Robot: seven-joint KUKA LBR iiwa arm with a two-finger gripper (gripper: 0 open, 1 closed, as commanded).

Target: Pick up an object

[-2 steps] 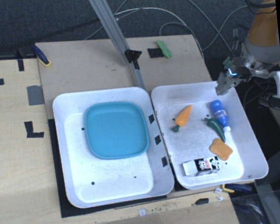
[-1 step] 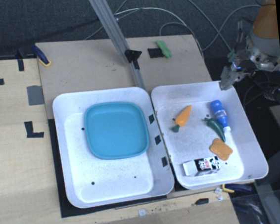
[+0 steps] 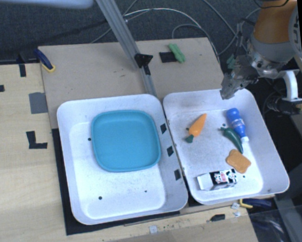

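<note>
The right white bin point(image 3: 265, 186) holds an orange toy carrot point(image 3: 197, 125), a blue bottle point(image 3: 236, 121) with a white cap, a dark green piece point(image 3: 232, 137) beside it, a tan biscuit-like piece point(image 3: 238, 161) and a small black-and-white carton point(image 3: 217, 179) lying near the front wall. My gripper point(image 3: 228, 91) hangs over the bin's far right corner, just above and behind the blue bottle. Nothing shows between its fingers.
The left white bin point(image 3: 85, 205) holds a light blue square plate point(image 3: 125, 140). A slanted metal pole point(image 3: 129, 45) crosses behind the bins. A green clip point(image 3: 176, 53) and a blue-yellow clamp point(image 3: 44, 60) lie on the bench's far side. Cables loop at back right.
</note>
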